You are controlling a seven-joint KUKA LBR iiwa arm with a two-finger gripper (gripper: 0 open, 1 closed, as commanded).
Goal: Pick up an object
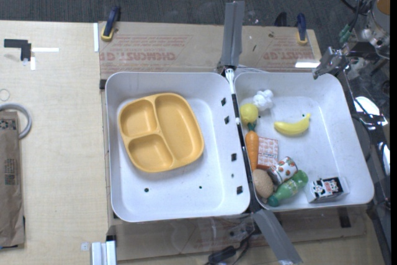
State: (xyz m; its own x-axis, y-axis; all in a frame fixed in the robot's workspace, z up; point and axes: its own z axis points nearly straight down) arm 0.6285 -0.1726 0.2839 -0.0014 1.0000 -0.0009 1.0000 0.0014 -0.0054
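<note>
The gripper waits at the upper right, outside the right bin; I cannot tell its state. The nearest pickable object, the banana, lies mid-bin.

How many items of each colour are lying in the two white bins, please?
Yellow: 3 (compartmented plastic plate, small lemon, toy banana)
White: 2 (knobbly white toy, black-and-white milk carton)
Orange: 1 (toy carrot)
Green: 1 (toy bottle)
Tan: 1 (round potato-like toy)
Mixed print: 2 (pink-and-white flat packet, spotted red-and-white cup)
Total: 10
</note>
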